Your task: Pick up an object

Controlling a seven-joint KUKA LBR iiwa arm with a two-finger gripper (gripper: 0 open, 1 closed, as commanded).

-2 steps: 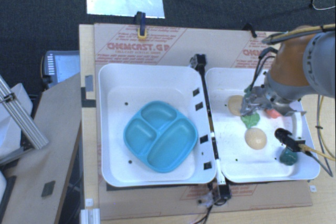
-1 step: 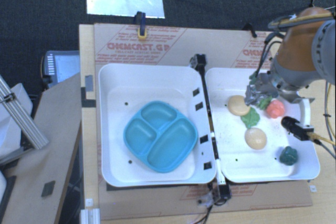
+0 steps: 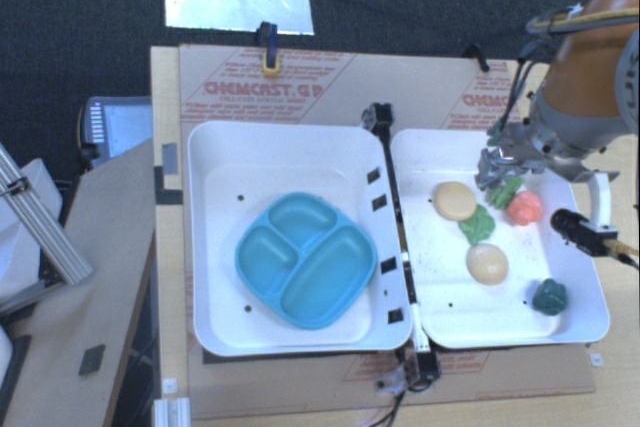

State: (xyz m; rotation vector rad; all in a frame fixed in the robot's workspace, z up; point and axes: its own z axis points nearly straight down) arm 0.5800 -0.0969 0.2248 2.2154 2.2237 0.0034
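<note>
Two white bins (image 3: pixel 300 140) on cardboard-topped bench (image 3: pixel 330 80), dark carpet.

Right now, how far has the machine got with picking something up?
The arm has reached into the right bin, and its end effector sits low beside a green leafy piece and a pink ball. Nothing looks lifted: two tan rounds and a dark green piece lie on the bin floor. Gripping and raising one is left. The blue divided plate lies in the left bin.
</note>
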